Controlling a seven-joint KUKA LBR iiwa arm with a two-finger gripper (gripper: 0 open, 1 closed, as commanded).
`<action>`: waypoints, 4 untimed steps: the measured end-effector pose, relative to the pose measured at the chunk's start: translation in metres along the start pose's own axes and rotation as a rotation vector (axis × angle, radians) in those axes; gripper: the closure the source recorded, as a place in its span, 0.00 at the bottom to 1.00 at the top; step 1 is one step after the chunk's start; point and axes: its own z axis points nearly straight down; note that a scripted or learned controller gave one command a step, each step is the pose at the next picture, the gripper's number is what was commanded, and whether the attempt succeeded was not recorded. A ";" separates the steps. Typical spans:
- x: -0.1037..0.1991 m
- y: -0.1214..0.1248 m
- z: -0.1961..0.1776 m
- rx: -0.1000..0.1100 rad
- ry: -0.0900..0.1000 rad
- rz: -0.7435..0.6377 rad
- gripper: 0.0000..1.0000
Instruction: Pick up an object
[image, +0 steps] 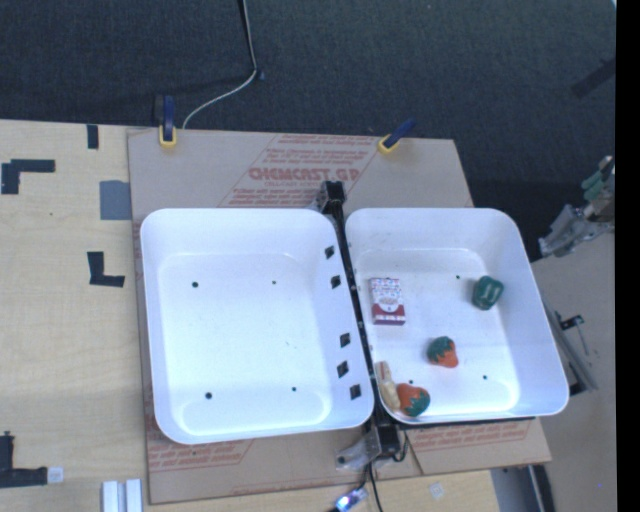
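Note:
The right bin holds several small objects. A red and white packet lies flat near the divider. Toward the bin's right wall sits a dark green round piece. Lower down rests a red and green toy fruit. An orange and green toy lies in the front left corner beside a tan stick. My gripper appears as a grey shape at the right edge, outside the bin and well apart from every object.
The left bin stands beside the right one, with black clips along the shared wall. Both rest on a cardboard sheet held by two clamps. A cable runs off at the back.

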 end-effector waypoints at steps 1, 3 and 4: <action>0.000 0.000 -0.010 0.000 -0.001 -0.001 1.00; 0.001 0.001 -0.029 0.000 -0.001 -0.003 1.00; 0.001 0.002 -0.039 0.000 -0.002 -0.004 1.00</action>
